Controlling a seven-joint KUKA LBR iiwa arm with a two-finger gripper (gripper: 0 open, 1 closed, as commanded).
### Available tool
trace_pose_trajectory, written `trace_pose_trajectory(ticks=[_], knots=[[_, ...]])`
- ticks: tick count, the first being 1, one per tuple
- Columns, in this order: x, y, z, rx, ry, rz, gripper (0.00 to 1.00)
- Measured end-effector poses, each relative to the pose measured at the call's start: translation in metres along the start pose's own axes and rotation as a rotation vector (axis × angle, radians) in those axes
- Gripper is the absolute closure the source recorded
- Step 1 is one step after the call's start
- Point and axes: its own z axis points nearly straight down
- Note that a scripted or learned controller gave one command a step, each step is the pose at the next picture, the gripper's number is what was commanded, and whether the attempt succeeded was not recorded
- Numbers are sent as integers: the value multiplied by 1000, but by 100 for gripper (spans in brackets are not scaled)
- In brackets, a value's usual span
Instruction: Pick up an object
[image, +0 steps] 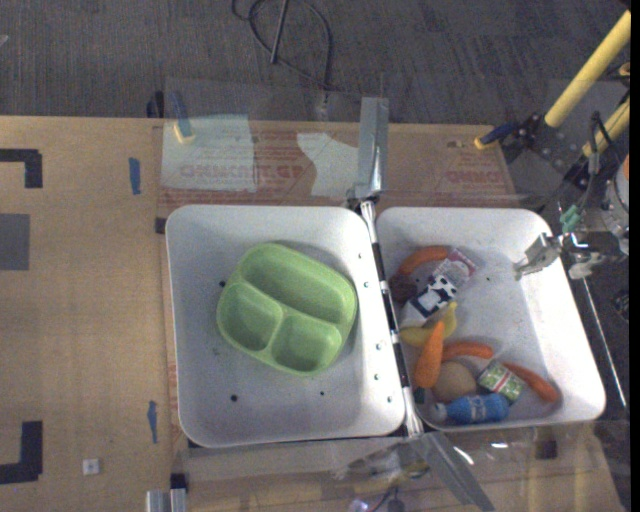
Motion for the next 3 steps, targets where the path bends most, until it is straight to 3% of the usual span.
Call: trace_pose_trajectory(ticks=[1, 2, 3], knots=[[69, -7, 103, -1, 0, -300, 0], [16, -70, -43, -2, -2, -147, 0], [77, -38, 69, 1, 0, 41, 0]])
